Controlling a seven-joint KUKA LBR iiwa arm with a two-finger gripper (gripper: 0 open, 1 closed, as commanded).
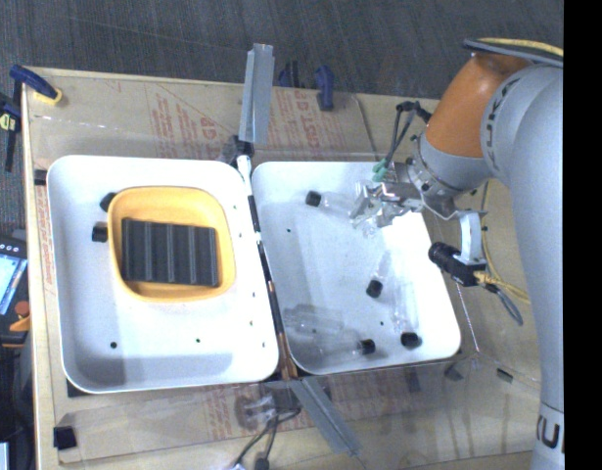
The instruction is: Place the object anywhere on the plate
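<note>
Two white bins sit side by side on my bench, and I am looking down on them at a slant. The left bin (pixel 75 351) holds the plate (pixel 173 204), a yellow-orange dish with rounded corners whose middle is covered by a dark ribbed rectangle. Two small dark bits lie beside it near the bin's upper left wall. The right bin (pixel 281 194) holds several clear plastic objects with black caps. I make out one clear piece with a black cap (pixel 313 200) near the upper left of that bin, another black cap (pixel 375 287) in the middle with a clear tube (pixel 406 302) running down beside it toward a cap (pixel 410 340) at the lower right, and a transparent heap (pixel 315 323) along the near wall with a further cap (pixel 366 346) just beside it. The arm (pixel 516 145) comes in from the right, its orange band (pixel 467 106) above the wrist, and the gripper (pixel 379 204) hangs over the upper right part of the right bin. Around its tip I see metal and something clear and glinting, but I cannot tell what that is or how the tip is set. The plate bears none of the clear objects; all those I can see lie in the right bin, well apart from it.
</note>
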